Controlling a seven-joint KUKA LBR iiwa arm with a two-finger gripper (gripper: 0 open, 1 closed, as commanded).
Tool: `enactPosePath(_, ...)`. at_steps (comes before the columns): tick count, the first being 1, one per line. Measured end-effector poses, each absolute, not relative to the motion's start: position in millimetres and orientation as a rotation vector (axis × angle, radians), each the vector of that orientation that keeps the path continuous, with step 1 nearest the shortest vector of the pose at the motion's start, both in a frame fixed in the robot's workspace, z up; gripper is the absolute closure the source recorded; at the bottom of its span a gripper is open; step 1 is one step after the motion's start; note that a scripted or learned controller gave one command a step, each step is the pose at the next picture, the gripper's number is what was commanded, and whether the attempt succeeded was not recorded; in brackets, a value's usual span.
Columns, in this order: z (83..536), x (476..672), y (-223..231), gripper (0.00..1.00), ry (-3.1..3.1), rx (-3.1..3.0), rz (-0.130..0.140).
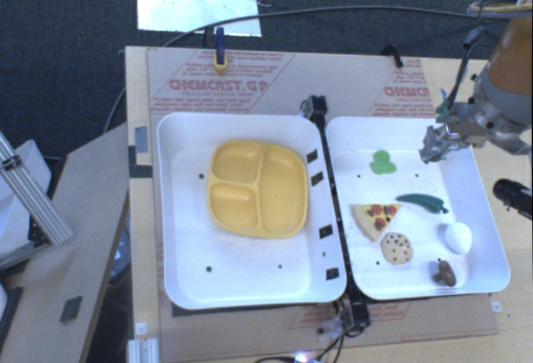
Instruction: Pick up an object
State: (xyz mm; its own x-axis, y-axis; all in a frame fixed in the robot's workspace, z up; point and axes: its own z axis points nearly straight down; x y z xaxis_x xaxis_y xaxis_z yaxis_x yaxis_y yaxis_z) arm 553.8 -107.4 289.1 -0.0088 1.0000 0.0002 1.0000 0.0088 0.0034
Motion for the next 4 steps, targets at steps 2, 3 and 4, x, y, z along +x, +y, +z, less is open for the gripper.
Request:
enactPosePath(2, 267.8, 585.3, -19.2, 1.0, 2.23, 2.211, 0.004)
enactPosePath(3, 262.5, 606.8, 33.5, 1.0, 2.231, 2.209, 0.005)
enactPosePath(4, 231.3, 625.6, 79.0, 1.0, 2.232, 2.212, 0.002)
